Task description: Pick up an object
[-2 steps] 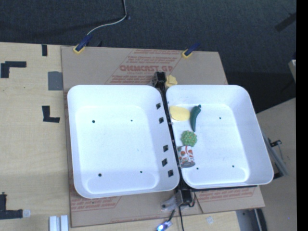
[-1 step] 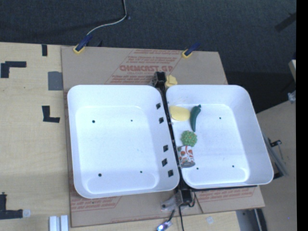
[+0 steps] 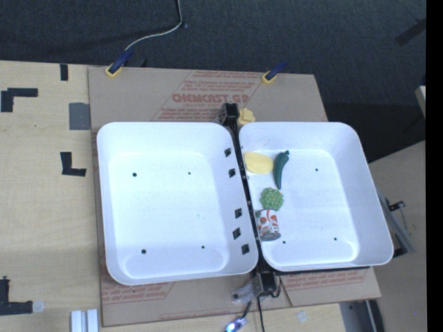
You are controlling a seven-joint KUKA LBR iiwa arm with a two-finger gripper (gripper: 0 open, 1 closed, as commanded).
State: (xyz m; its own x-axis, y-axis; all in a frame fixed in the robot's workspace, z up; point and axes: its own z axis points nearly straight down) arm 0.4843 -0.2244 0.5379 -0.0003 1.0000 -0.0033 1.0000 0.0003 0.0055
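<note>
Four small objects lie in the right bin (image 3: 332,185), near its left wall. A yellow lemon-shaped piece (image 3: 257,162) rests furthest back. Just right of it lies a dark green pepper (image 3: 280,168), stretched lengthwise. Below them sits a light green bumpy ball (image 3: 272,198), and in front of that a small red and white can (image 3: 268,225) lies close to the dividing wall.
The left bin (image 3: 166,199) sits beside the right one on a brown cardboard sheet (image 3: 208,95) held by two clamps at the back. A white cable (image 3: 166,26) runs over the dark floor behind. Black clips line the seam between the bins.
</note>
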